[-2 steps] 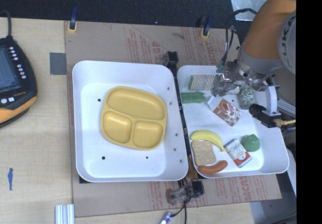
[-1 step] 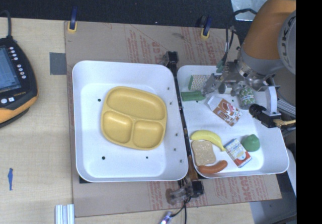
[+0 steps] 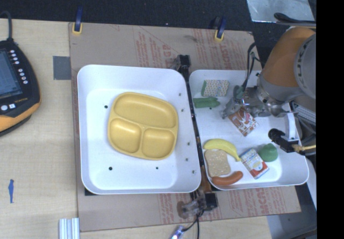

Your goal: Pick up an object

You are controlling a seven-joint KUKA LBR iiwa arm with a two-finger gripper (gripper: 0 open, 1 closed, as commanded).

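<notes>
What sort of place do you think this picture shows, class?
Probably a robotics lab bench: a grey and orange robot arm reaches over two shallow white plastic bins, beside an orange-edged handheld control pendant.

Two bins side by side on bench. Left bin [image 3: 91, 125]: divided tray [image 3: 143, 125] at centre. Right bin [image 3: 290, 173]: sponge-like block [image 3: 215, 88] at far left corner, long vegetable [image 3: 206, 102] just in front of it. Packet [image 3: 243, 121] mid-bin, under gripper [image 3: 236, 104], possibly touching. Near edge: banana [image 3: 222, 147], bread slice [image 3: 217, 162] in front of it, sausage [image 3: 227, 180] nearest. Small carton [image 3: 253, 163] right of bread; round item [image 3: 267, 152] beside carton. Pendant [image 3: 13, 87] on bench, far left.
</notes>
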